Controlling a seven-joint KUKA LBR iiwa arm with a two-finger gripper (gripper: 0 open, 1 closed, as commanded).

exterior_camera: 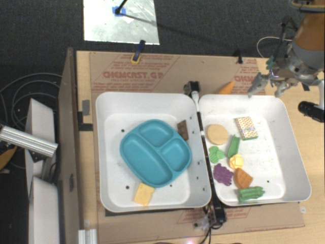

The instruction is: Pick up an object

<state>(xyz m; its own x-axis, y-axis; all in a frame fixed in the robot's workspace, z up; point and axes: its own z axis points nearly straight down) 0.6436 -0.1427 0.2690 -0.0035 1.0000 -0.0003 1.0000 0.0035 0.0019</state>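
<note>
Patterned box (246,127) lay in right bin (293,151), below the claw and slightly left, nearest of the pickable things. Tan round disc (217,134) sat left of the box, green stick (233,146) beside it. Purple grapes (222,174), yellow piece (236,161), orange wedge (242,178) and green pepper (251,192) lay farther down. Claw (267,87) hung spread open over the bin's top edge, gripping nothing. Far lower left of claw, left bin (111,136) held a teal divided tray (155,151), yellow block (143,194), brown piece (183,129)
</note>
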